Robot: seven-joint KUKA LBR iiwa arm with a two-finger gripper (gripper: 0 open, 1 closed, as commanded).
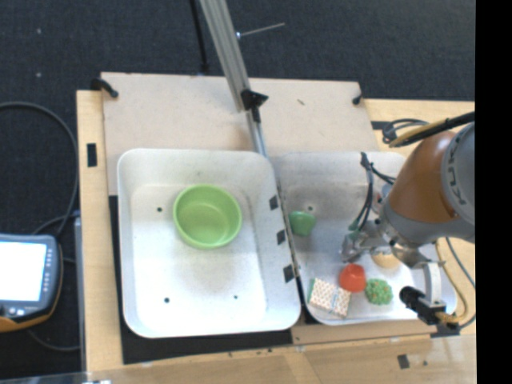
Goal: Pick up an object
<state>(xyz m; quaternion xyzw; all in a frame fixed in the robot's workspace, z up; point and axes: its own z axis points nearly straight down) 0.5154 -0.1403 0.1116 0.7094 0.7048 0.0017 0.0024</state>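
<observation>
Bins (152,310) look matt white plastic, speckled; bowl (208,215) smooth green plastic; bench (184,114) pale bare wood; arm (424,190) glossy orange and grey.

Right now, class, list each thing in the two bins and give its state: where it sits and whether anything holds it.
Green bowl: upright, open side up, alone in the left bin.
Small green cup: in the right bin, near the divider, untouched.
Patterned block: lying flat at the front rim.
Red ball: beside the block, loose.
Green bumpy ball: right of the red ball, loose.
</observation>
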